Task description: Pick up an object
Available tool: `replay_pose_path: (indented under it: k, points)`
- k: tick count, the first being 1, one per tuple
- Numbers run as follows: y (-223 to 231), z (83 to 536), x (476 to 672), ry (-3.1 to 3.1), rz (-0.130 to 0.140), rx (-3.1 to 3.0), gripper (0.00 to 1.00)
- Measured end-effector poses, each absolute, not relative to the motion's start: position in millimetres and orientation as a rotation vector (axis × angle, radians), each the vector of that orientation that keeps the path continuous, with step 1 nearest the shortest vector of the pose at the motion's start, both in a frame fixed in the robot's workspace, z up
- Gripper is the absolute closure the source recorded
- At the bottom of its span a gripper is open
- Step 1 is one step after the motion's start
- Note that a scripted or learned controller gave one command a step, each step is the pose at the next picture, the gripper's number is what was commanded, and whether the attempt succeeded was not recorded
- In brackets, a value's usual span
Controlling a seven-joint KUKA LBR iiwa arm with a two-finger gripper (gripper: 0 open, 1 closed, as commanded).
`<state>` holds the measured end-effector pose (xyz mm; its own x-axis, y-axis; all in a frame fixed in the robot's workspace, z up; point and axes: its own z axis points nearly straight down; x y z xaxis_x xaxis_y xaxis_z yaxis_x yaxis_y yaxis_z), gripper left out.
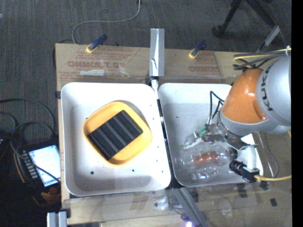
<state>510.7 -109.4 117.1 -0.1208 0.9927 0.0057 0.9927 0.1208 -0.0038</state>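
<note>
From my remote console: the KUKA-lettered arm hangs over the right bin, lower right; cardboard above reads CHEMCO; I cannot tell the gripper's state.

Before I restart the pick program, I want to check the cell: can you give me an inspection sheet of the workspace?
Surface: two white bins, left bin and right bin, on a cardboard-covered bench.
Job's things: yellow tray with black ridged insert in left bin; clear plastic bottle in right bin.
Clutter: nothing seen.
Grippers: gripper low over the bottle.
Cables: yellow cable by the arm.
Surroundings: carpet, chair base, tablet.
</note>
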Motion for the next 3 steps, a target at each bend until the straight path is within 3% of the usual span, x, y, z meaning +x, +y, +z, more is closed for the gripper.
replay_pose_path:
  k: [1,2,3]
  points:
    - [-69.1,183.5,524.6,-2.494,-0.003,-1.91,0.0]
    - [-101.0,104.9,506.6,-2.541,0.001,-1.842,0.0]
    - [-153.1,91.9,519.4,-2.441,-0.017,-1.993,0.0]
